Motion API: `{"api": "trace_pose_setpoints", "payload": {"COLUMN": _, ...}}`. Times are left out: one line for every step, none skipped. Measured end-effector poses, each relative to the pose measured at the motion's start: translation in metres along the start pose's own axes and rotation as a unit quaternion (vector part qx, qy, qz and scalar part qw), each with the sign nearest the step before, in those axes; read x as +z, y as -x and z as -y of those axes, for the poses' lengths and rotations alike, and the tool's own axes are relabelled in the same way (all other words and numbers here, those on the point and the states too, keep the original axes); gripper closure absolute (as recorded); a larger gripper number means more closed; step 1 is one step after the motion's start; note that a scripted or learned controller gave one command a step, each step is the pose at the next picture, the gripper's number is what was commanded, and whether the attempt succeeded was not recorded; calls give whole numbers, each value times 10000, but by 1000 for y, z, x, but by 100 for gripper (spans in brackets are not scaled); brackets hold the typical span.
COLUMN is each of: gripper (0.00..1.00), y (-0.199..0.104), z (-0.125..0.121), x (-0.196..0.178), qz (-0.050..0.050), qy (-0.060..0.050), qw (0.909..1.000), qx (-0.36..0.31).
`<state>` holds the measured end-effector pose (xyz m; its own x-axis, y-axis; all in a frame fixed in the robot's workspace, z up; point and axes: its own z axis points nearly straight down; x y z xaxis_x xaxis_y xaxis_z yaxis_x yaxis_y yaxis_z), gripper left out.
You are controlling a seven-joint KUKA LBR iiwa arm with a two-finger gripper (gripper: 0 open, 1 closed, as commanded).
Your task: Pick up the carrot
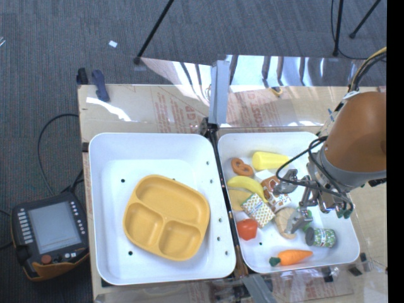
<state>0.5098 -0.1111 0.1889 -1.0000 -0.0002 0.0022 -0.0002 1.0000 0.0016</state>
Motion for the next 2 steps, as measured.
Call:
{"api": "trace_pose_setpoints", "payload": {"gripper": 0, "y": -27, "z": 8, "x": 67, "qz": -3, "qy": 2, "qw": 9941, "qx": -1085}}
{"api": "trace_pose_setpoints", "payload": {"gripper": 0, "y": -15, "z": 24, "x": 94, "qz": 139, "qy": -36, "qw": 9746, "qx": -2233}}
